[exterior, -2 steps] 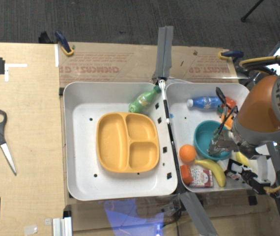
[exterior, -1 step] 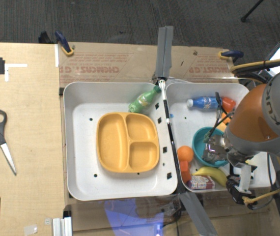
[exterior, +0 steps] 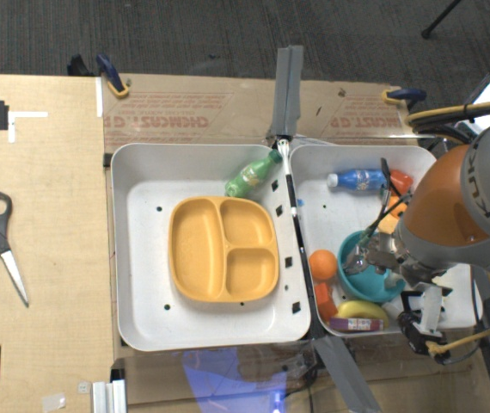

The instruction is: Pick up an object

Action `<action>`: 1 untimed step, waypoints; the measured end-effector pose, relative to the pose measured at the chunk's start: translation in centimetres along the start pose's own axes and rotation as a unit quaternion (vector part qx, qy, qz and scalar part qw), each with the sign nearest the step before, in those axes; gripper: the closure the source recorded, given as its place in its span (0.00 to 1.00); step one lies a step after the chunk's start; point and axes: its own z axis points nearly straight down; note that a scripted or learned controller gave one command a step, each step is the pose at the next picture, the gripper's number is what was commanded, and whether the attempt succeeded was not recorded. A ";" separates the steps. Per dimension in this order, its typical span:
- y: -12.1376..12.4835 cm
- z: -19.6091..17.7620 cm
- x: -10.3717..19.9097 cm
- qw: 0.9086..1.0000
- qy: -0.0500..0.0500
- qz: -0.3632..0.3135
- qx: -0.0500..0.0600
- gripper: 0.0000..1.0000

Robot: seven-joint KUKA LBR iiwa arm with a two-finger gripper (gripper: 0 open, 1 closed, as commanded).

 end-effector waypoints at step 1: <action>7.8 0.1 2.1 1.000 0.000 0.013 0.004 0.00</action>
